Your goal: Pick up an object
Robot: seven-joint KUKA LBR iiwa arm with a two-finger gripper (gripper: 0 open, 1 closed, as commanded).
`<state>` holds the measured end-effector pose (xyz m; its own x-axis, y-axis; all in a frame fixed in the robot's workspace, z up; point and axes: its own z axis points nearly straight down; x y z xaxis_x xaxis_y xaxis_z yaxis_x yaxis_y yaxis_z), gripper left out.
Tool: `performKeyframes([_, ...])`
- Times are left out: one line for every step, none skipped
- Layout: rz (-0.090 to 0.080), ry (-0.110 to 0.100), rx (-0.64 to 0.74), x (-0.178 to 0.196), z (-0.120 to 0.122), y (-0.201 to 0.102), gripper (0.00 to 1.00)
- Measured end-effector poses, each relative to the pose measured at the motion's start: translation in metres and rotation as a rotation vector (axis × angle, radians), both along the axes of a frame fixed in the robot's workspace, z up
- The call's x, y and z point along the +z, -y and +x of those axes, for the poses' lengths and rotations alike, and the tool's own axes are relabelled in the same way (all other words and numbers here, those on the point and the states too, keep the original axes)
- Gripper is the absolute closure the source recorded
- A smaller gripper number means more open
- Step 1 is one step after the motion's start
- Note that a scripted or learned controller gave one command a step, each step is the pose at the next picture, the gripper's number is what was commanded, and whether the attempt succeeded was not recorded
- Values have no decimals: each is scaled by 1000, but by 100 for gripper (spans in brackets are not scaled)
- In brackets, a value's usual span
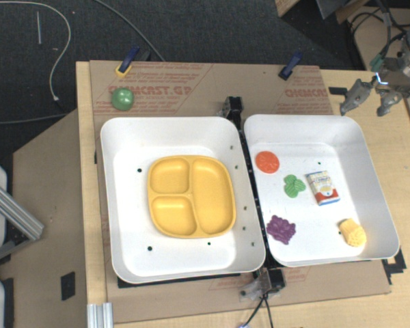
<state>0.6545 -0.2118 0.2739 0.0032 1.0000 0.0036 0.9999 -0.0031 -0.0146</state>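
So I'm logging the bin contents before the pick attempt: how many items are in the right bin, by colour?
Red/orange: 1, the round tomato-like piece
Green: 1, the leafy toy vegetable
Purple: 1, the grape bunch
Yellow: 1, the corn-like piece
White with red and blue: 1, the small carton
Total: 5

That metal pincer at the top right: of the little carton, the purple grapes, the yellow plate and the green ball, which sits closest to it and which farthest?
From the pincer:
1. Little carton, middle of the right bin.
2. Purple grapes, that bin's lower left.
3. Yellow plate, centre of the left bin.
4. Green ball, outside the bins, at the board's top left corner.
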Motion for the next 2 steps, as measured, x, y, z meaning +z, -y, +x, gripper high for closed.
performKeyframes([-3, 14, 4, 9, 2, -1, 0])
performKeyframes([-2, 10, 3, -34, -4, 1, 0])
